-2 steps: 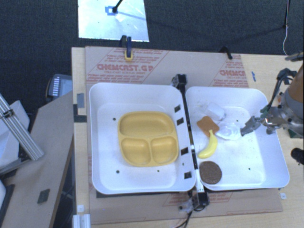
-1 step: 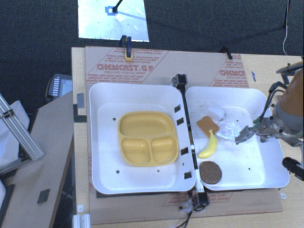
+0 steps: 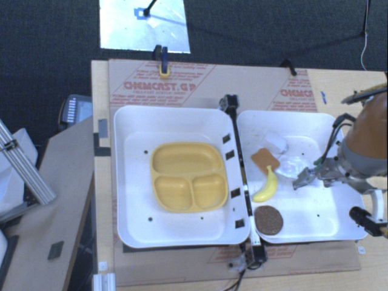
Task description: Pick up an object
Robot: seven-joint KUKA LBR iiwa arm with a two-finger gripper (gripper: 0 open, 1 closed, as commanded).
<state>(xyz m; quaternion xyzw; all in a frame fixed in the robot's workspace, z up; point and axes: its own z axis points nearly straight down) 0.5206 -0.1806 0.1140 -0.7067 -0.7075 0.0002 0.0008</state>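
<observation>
The gripper (image 3: 305, 178) sits low in the right bin (image 3: 324, 223); whether its fingers are apart or together I cannot tell. At its 9 o'clock lie a clear wrapper (image 3: 291, 164), banana (image 3: 267, 187) and orange piece (image 3: 264, 158). A brown disc (image 3: 268, 219) rests at 7 o'clock, bare floor at 5.

Dark blue-grey carpet floor (image 3: 48, 29) surrounds a light wooden bench (image 3: 100, 90) topped with printed cardboard sheet (image 3: 182, 83). Shiny reflective panel (image 3: 144, 17) lies on the floor behind; aluminium extrusion rail (image 3: 24, 168) sits at left edge.
</observation>
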